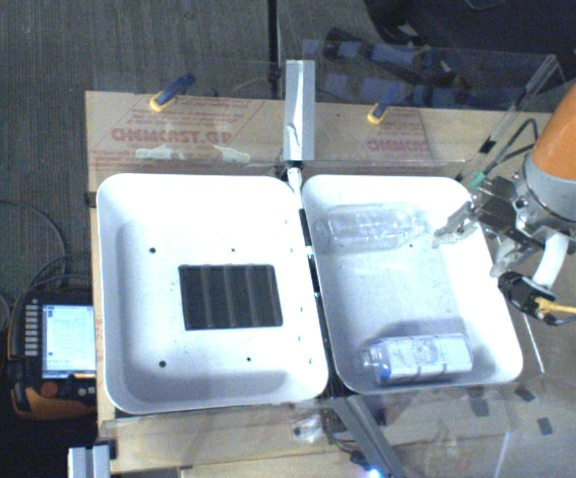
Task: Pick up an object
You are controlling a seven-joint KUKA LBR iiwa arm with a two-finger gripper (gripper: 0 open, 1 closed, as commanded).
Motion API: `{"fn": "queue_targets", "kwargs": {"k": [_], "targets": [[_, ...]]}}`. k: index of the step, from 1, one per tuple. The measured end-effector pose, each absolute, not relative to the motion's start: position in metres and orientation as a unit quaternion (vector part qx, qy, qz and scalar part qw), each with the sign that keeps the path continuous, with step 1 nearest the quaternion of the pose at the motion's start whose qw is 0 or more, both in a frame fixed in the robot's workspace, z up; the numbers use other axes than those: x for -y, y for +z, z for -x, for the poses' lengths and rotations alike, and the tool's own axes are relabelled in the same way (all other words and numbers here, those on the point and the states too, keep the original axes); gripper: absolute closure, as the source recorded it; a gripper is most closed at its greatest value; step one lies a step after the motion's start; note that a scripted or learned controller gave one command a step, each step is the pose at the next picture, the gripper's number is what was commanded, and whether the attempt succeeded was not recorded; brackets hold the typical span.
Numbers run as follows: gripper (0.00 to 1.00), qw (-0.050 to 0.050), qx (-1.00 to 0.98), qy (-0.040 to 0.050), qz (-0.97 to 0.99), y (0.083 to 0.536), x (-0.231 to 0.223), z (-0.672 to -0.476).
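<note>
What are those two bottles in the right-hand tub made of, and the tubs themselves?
Upper bottle: likely clear glossy plastic, since the white floor shows through. Lower bottle: probably plastic too, with a silvery label and bluish cap end. Right tub and left tub: matte white, apparently moulded plastic.

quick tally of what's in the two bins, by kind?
Clear plastic bottles, right bin: 2, one near the far wall, one with a blue cap end near the front wall
Dark ribbed rectangular panel, left bin: 1
Total: 3
</note>
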State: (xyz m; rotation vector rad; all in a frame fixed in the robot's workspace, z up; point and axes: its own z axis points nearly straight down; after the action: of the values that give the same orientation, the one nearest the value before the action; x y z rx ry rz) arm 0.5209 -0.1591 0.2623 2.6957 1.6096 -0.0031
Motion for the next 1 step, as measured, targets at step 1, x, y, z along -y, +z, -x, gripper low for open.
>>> {"fn": "queue_targets", "kwargs": {"k": [1], "targets": [[0.0, -0.001, -0.401, -0.002, -0.916, 0.2107, 0.1101, -0.4832]]}}
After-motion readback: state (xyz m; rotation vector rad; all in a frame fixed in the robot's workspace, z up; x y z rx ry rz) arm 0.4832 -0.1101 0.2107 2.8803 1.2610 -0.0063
